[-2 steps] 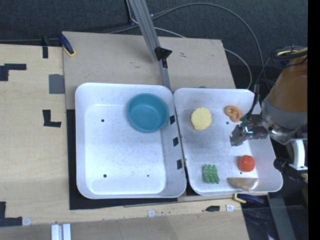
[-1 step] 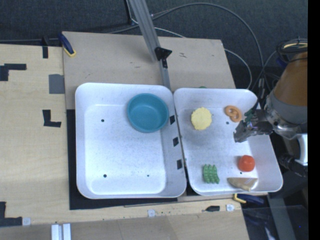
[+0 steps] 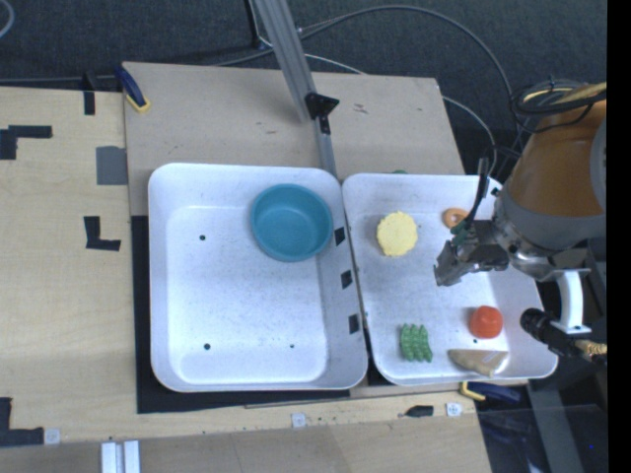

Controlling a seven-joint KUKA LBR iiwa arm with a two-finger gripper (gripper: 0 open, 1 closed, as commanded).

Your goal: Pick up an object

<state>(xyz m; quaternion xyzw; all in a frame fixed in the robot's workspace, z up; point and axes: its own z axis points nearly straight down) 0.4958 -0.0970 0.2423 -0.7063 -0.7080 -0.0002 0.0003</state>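
So far nothing is picked: the gripper hangs over the right bin between the yellow piece and tomato, its jaw state unclear from this view.

Two white bins sit side by side: the left bin and the right bin. The left one contains one blue bowl, at about one o'clock from its middle. The right one contains five small items: one yellow round piece at eleven o'clock, one orange piece at one o'clock, one red piece, one green piece at seven o'clock, and one tan wedge at five o'clock.
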